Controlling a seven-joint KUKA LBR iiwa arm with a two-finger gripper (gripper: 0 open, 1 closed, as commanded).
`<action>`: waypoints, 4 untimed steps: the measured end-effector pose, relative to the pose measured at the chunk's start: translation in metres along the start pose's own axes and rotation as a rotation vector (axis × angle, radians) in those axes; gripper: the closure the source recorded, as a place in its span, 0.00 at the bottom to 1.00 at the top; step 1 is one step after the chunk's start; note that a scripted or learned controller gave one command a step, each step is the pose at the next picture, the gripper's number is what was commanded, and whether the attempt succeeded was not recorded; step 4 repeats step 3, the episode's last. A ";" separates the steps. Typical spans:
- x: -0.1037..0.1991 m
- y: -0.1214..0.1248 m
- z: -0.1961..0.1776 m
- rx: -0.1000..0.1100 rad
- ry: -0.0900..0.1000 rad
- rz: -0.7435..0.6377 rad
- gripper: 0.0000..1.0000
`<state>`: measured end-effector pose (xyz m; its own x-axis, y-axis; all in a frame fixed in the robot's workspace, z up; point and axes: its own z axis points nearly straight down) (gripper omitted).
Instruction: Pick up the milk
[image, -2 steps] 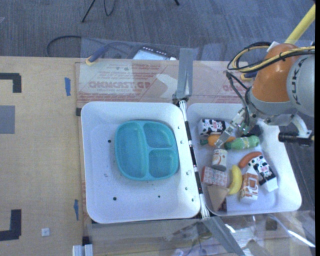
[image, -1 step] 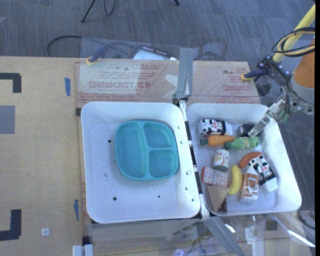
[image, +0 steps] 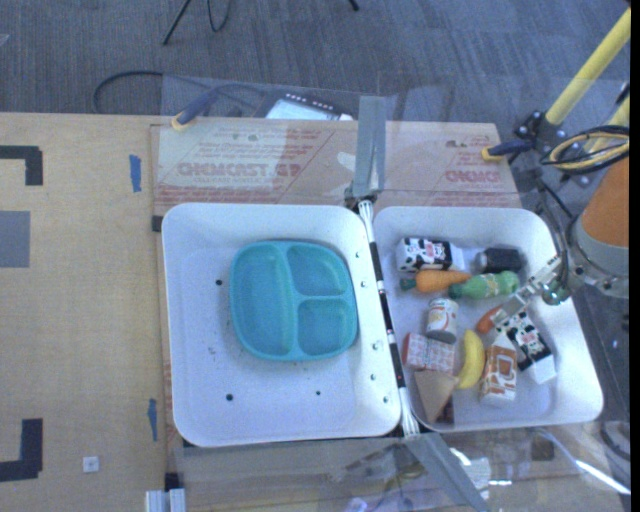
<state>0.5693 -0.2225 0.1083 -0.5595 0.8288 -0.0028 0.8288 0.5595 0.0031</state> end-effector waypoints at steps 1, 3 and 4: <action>0.038 -0.038 0.020 -0.009 0.008 0.243 0.00; 0.093 -0.037 -0.072 0.002 0.002 0.151 1.00; 0.093 -0.037 -0.072 0.002 0.002 0.151 1.00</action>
